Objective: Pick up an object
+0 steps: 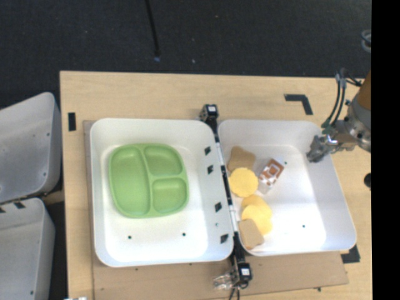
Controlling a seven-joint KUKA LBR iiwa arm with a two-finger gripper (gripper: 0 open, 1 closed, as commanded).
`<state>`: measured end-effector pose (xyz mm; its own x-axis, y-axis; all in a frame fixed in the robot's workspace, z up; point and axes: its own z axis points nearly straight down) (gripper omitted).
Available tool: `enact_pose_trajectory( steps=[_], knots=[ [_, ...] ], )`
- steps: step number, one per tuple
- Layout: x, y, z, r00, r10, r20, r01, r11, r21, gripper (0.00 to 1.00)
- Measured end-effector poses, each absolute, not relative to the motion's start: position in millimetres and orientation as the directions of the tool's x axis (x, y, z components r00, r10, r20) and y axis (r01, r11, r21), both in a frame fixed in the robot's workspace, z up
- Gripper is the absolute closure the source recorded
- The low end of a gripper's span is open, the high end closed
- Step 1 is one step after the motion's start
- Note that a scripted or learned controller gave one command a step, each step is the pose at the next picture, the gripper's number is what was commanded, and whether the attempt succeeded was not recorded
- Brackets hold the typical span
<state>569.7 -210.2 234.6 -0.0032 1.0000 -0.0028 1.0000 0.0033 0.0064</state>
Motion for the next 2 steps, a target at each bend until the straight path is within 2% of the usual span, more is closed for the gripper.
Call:
enact_pose_trajectory(
  steps=[1, 2],
  knots=[
    [567.1, -208, 279, -0.004, 1.0, -0.002, 1.0, 0.004, 0.005, 1.0],
    [565.9, -160, 283, -0.006, 1.0, 0.0, 1.0, 0.006, 0.003, 1.0]
  ],
)
